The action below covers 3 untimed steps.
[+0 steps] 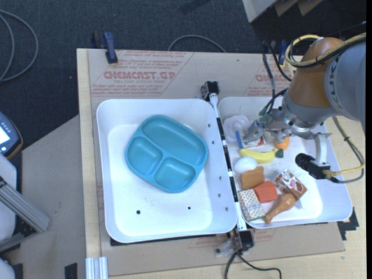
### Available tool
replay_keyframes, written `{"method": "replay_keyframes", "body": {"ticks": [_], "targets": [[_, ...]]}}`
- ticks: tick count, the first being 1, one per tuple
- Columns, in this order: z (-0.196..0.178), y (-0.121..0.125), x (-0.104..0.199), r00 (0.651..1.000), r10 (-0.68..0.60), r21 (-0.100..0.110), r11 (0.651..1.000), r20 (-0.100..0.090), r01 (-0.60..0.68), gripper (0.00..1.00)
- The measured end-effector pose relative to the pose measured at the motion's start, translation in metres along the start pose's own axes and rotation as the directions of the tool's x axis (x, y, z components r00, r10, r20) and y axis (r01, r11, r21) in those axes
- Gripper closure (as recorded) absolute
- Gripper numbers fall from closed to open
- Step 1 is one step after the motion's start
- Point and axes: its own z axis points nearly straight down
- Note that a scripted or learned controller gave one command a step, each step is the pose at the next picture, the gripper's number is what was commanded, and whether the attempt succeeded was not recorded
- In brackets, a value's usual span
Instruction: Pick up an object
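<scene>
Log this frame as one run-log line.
gripper: low in right bin, above banana | grasp: unconfirmed | left bin: blue plate

Red print "CHEMCAST GP" on brown board (139,74) under bins, rest unreadable

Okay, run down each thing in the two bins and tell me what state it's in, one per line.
Blue three-compartment plastic plate: lying flat in the left white bin, right side up.
Yellow toy banana: lying on its side in the right white bin.
White egg-shaped piece: resting below the banana.
Brown toy drumstick: lying flat near the front.
Gripper: low over the right bin; grip unclear.
</scene>
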Motion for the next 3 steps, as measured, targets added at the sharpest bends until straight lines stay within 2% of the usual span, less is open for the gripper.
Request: {"method": "replay_keyframes", "body": {"ticks": [1, 2, 3], "targets": [[0.025, -0.026, -0.009, 1.000, 0.000, -0.004, 1.000, 0.002, 0.000, 0.00], [0.025, 0.044, -0.067, 1.000, -0.001, -0.004, 1.000, 0.005, 0.001, 0.00], [0.027, -0.014, -0.027, 1.000, 0.000, 0.006, 1.000, -0.002, 0.000, 0.00]]}}
